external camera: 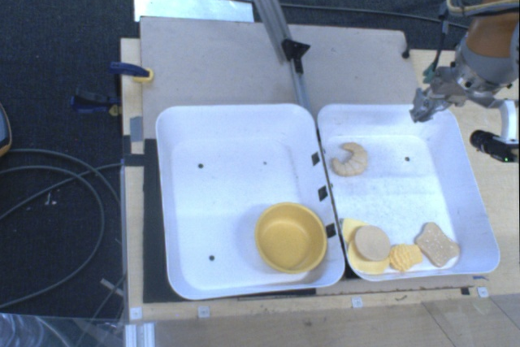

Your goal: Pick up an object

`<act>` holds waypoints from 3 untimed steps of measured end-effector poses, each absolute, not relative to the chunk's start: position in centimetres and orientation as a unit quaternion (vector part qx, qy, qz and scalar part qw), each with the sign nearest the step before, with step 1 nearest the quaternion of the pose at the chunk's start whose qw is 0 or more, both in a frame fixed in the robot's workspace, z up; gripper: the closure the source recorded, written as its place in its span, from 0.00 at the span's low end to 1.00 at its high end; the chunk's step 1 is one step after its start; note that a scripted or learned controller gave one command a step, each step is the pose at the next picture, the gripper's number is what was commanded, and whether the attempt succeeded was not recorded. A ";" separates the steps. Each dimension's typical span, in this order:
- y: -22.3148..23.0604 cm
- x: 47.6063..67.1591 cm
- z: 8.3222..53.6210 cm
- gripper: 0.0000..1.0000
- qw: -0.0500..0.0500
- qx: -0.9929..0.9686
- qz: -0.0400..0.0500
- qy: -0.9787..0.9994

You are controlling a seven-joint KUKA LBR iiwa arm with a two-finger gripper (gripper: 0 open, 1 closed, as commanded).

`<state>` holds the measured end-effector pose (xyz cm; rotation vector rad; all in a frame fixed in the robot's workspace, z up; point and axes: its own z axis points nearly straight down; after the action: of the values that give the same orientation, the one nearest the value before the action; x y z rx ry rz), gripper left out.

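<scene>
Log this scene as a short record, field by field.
left bin: yellow bowl near its front right corner
right bin: croissant at back left; round cracker, ridged yellow piece and bread slice along the front
hand: above the right bin's back edge, holding nothing visible
task status: no object picked up yet

A light wooden bench (219,61) is carrying two shallow white bins that are lying side by side and touching. The left bin (187,142) is sitting directly beside the right bin (479,232). Left of the left bin, a blue and yellow clamp (130,71) is gripping the bench edge.
</scene>
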<state>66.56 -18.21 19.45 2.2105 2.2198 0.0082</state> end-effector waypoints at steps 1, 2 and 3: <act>-18.2 66.7 23.1 1.00 0.003 0.705 0.002 0.709; -12.3 66.5 22.6 1.00 0.000 0.704 0.002 0.711; -7.2 67.5 22.0 1.00 0.001 0.703 0.002 0.711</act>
<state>67.53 -7.17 21.96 2.2090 2.2324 0.0056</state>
